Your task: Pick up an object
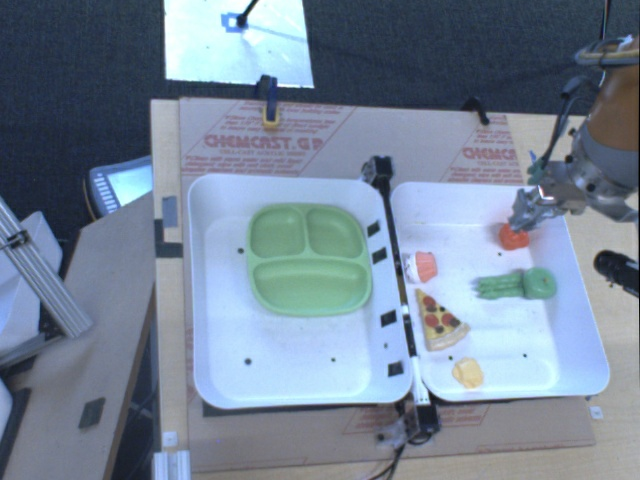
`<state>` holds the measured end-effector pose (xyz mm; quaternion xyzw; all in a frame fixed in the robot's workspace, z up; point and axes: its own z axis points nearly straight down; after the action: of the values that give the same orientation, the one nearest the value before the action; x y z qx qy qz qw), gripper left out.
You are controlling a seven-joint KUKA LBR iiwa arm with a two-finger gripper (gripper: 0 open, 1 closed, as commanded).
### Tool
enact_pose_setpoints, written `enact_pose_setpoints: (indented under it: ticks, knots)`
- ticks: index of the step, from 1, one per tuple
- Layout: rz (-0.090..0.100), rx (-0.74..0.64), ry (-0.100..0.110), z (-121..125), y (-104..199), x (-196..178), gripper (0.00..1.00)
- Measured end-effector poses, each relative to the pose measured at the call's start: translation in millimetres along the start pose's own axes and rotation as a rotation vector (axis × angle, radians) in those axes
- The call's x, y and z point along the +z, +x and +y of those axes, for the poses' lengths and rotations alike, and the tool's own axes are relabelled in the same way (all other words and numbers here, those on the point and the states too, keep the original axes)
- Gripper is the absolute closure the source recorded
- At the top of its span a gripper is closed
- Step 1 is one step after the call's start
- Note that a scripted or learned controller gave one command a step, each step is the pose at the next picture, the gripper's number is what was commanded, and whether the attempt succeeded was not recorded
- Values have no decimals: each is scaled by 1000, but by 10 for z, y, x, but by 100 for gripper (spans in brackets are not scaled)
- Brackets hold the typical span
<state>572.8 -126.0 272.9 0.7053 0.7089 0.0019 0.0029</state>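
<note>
Hovering jaws point(527, 218) above small (red-orange) toy point(513, 236).

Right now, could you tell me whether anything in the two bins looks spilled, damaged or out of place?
Nothing stands out. The green plate lies flat in the left bin; the pizza slice and green toy rest apart in the right bin.

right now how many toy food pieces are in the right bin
5: an orange piece under the tool, a green one mid-bin, a pink-white one by the divider, a pizza slice, and a yellow piece near the front.
</note>
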Motion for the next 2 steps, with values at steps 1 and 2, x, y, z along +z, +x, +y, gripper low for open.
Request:
enact_pose_setpoints:
  ticks: [1, 2]
  knots:
    - [3, -5, 3, 123, 501, -28, 100]
    - [3, -5, 3, 285, 1059, -24, 100]
